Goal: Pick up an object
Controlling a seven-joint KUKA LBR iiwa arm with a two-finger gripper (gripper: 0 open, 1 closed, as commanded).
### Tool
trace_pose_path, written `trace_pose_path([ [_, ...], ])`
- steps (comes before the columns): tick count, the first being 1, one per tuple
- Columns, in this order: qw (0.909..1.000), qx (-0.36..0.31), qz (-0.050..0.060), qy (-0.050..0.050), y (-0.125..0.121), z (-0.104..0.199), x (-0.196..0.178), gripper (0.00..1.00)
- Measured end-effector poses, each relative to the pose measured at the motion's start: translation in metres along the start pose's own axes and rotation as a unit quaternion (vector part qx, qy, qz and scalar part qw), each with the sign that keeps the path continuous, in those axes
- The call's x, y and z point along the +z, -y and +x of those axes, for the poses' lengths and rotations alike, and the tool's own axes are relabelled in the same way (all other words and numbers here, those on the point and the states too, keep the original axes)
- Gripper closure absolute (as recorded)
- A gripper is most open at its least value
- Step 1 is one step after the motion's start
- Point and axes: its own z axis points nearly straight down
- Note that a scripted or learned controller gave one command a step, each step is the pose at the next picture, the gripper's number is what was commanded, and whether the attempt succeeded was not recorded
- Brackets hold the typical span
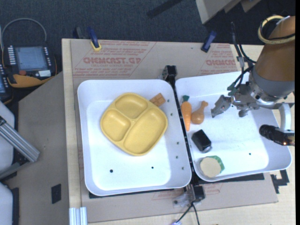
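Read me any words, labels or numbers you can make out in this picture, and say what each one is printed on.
"CHEMCAST GP", red print, twice on the brown board under the bins; the smaller red lines beneath are too blurred to read.
Handheld pendant screen, far left: too small to read.

Hidden and cut-off parts

The small brown block is half tucked behind the yellow plate; the arm runs off the right edge.

Robotics lab (teach pendant, clamped bench).
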Motion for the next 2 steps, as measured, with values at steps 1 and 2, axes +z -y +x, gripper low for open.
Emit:
trace_pose_path([
  [1, 1.0000, -0.001, -0.005, 0.001, -0.002, 0.000, -0.005, 0.00],
  [2, 1.0000, -0.001, -0.002, 0.000, -0.008, 0.007, 0.043, 0.00],
])
